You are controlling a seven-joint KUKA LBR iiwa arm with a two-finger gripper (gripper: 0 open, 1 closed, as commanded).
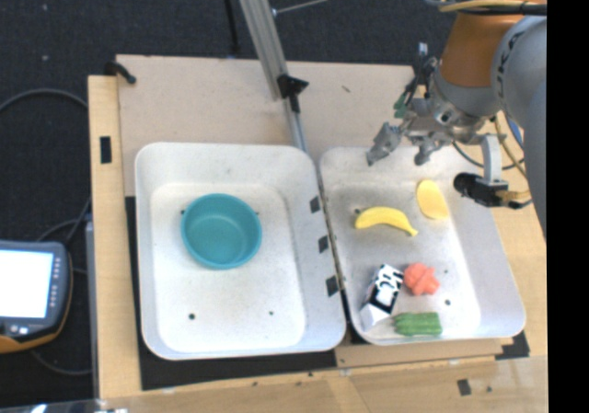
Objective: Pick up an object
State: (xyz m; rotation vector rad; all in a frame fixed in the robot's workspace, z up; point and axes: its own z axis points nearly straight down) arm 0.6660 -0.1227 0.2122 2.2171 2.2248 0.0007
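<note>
The pincer (pixel 402 148) hung open and empty over the far end of the right bin (pixel 502 246). Nearest below it lay a yellow banana (pixel 386 220) and a lemon (pixel 432 200); farther toward the near rim sat a red toy (pixel 421 279).

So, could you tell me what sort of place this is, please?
Most likely a robotics lab bench set up for grasping trials: a KUKA arm with its gripper open above two white bins, toy items like a banana, and a teach pendant at the side.
</note>
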